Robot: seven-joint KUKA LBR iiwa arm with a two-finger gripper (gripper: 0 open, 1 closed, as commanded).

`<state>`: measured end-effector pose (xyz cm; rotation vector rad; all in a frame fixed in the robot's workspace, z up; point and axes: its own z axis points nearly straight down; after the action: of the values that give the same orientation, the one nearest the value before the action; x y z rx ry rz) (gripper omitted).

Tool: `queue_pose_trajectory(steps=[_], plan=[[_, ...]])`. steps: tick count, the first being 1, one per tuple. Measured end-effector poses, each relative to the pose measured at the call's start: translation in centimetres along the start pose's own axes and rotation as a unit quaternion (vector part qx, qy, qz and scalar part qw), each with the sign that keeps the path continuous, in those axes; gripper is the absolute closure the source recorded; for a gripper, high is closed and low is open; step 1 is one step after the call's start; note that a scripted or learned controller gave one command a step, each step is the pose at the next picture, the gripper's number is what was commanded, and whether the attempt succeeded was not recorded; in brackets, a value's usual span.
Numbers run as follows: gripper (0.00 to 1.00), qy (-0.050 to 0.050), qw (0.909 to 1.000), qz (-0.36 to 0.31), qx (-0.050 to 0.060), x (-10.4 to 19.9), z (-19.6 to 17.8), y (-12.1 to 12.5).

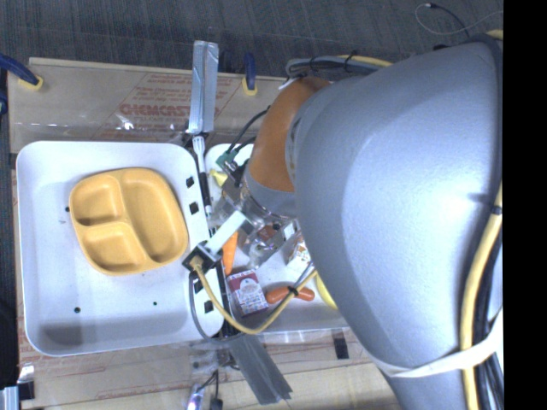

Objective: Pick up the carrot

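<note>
On a cardboard-lined bench, two shallow white bins [34, 254] sit side by side, the left bearing a yellow three-compartment plate [128, 220]. The slim orange carrot [229, 249] stands nearly upright in the right bin, just right of the divider, its long axis running top to bottom. The gripper [244, 229] hangs right beside it, apparently touching; whether it is wide or closed cannot be told.

even bright light, soft shadows, slightly soft focus.
</note>
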<state>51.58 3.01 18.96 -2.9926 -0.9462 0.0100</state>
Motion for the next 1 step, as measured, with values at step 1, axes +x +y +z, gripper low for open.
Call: queue_pose_trajectory(steps=[1], plan=[[0.00, 0.001, 0.9918, 0.128, 0.000, -5.80, -5.47, 2.92]])
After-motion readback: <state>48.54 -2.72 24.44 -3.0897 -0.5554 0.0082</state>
